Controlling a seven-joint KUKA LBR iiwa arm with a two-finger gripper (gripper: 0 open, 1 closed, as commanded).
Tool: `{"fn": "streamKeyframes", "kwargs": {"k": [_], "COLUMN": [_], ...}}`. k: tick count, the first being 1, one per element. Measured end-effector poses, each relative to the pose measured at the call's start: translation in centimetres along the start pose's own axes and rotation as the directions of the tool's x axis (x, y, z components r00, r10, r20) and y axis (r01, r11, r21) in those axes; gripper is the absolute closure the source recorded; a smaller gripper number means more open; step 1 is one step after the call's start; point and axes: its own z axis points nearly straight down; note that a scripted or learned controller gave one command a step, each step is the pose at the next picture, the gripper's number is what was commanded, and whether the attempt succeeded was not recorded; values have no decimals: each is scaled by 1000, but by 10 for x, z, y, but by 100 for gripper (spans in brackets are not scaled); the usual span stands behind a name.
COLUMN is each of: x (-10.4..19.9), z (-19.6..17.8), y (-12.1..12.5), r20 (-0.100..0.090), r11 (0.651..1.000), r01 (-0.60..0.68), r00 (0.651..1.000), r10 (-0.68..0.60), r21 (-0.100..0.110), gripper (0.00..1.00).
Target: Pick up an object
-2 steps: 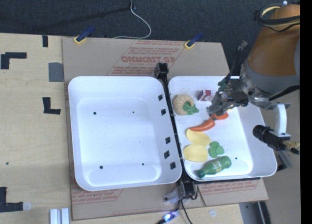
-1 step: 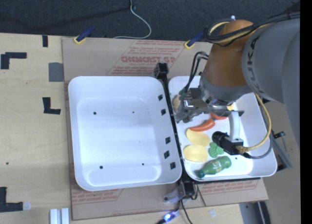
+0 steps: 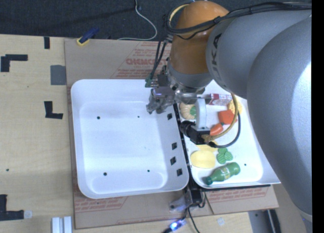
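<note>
hand point(image 3: 161, 100) sits over the bins' divider, grip state can't be told. still pre-grasp; next it must drop onto right bin point(image 3: 253, 173) toys, e.g. green bottle point(image 3: 223, 172).

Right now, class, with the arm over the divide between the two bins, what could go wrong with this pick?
1. The gripper hangs above the bare left bin, while the objects lie in the right bin; closing here would likely grab nothing.
2. The toys are crowded: the green bottle nearly touches the yellow piece, so a grasp may nudge a neighbour.
3. The black cable loops over the toys and might snag.
</note>
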Motion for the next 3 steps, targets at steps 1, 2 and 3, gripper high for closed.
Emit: {"fn": "streamKeyframes", "kwargs": {"k": [1,2,3], "x": [21,66,99], "z": [-131,43,-95], "y": [27,45,44], "r20": [0,5,-2], "r11": [1000,1000,1000], "r01": [-6,-7,-5], "r00": [1000,1000,1000], "r10": [6,7,5], "r21": [-11,14,-10], "gripper": [100,100,100]}}
